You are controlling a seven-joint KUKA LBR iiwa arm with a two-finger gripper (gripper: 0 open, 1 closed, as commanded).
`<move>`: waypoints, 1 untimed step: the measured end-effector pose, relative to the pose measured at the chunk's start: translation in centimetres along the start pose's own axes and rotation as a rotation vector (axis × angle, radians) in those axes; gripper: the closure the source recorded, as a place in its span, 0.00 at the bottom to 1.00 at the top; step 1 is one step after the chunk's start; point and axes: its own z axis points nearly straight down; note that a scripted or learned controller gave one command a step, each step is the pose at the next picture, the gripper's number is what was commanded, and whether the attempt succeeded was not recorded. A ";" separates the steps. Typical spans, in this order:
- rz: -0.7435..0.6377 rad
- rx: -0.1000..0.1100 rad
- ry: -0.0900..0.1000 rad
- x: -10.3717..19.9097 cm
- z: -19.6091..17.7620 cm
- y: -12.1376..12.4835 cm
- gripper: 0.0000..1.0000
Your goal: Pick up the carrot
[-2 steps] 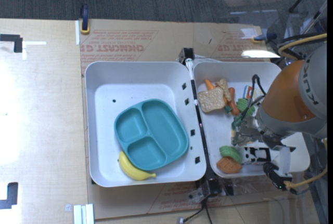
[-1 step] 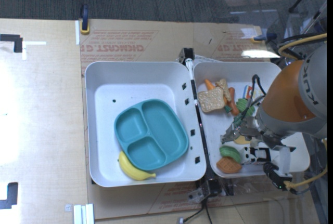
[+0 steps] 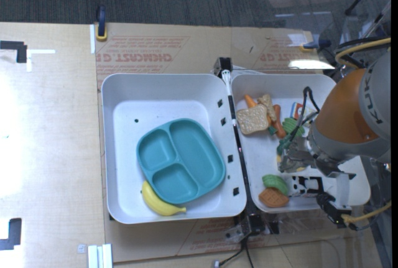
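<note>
Camera view, from above. Two shallow white plastic bins sit side by side at centre frame. The left bin [image 3: 115, 136] holds a teal three-compartment plastic tray [image 3: 180, 160] and a yellow toy banana [image 3: 159, 200] lying against the tray's lower-left edge. The right bin [image 3: 249, 155] holds a cluster of toy foods in its upper left: a tan slice of toy bread [image 3: 252, 119], and just to its right a slim orange toy carrot [image 3: 278, 127], lying slantwise among green pieces. A green leafy toy [image 3: 274, 183] and an orange-red ridged toy [image 3: 273, 198] lie near the bin's lower edge.

The grey arm with its orange band [image 3: 348, 114] enters from the right; its two-finger gripper [image 3: 291, 156] hangs over the middle of the right bin, below and slightly right of the carrot. Whether the gripper is released or clenched cannot be told; nothing is seen grasped.

Progress: the carrot rests in the bin, so the pick is not yet done. Approach, closure and lift remain.

Clearance: bread and green pieces crowd the carrot; the bin's middle floor offers open room.
</note>
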 end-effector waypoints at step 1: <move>0.001 0.000 0.000 0.0 0.0 0.0 0.00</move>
